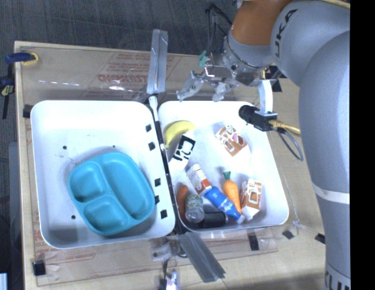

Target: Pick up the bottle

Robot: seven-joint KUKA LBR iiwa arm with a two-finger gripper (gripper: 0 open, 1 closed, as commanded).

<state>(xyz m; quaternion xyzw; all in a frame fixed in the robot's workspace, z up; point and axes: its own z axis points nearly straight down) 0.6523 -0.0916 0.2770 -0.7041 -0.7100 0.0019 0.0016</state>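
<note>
- Gripper (202,87) hangs above the far rim of the right bin (269,150); fingers spread, grasping nothing.
- Bottle (224,202) lies at the bin's near side, among a carrot (231,191) and cartons, partly covered.
- Arm is cut off at right.

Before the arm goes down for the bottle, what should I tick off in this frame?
1. Bottle located: ok. The blue bottle lies in the right bin, near its front edge.
2. Hand free: ok. The hand holds nothing, fingers spread.
3. Hand over the target: not ok. It hangs at the bin's far rim, well away from the bottle.
4. Room around the bottle: not ok. The carrot and the can crowd it.
5. Bottle upright: not ok, it lies flat.
</note>
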